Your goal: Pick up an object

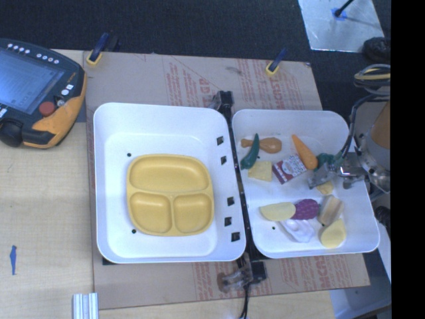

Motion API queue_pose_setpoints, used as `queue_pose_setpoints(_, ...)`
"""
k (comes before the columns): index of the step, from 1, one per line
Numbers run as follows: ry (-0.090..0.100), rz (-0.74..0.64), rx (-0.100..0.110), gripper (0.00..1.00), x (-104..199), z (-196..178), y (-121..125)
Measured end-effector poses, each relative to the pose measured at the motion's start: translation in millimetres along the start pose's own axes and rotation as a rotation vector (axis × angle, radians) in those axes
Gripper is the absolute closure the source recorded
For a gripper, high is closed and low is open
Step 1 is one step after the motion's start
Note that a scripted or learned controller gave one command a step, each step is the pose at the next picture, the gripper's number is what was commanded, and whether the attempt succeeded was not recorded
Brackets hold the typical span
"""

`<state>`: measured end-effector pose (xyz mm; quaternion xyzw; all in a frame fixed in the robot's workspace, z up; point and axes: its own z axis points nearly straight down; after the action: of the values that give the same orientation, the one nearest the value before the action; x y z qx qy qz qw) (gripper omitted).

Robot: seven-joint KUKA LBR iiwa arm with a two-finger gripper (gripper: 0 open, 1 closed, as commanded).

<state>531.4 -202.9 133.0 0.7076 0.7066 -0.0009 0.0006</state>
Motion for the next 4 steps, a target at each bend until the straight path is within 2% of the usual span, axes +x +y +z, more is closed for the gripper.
queue_pose_setpoints(1, -0.005, -0.006, -0.005, 0.00, 11, 39, 29)
queue_pose_setpoints(2, -0.003, -0.009, -0.012, 0.00, -5, -17, 131)
queue_pose_setpoints(3, 0.001, -0.001, -0.010, 0.00, 11, 38, 65)
queue_pose_setpoints(4, -0.001, -0.008, -0.006, 0.00, 3, 31, 128)
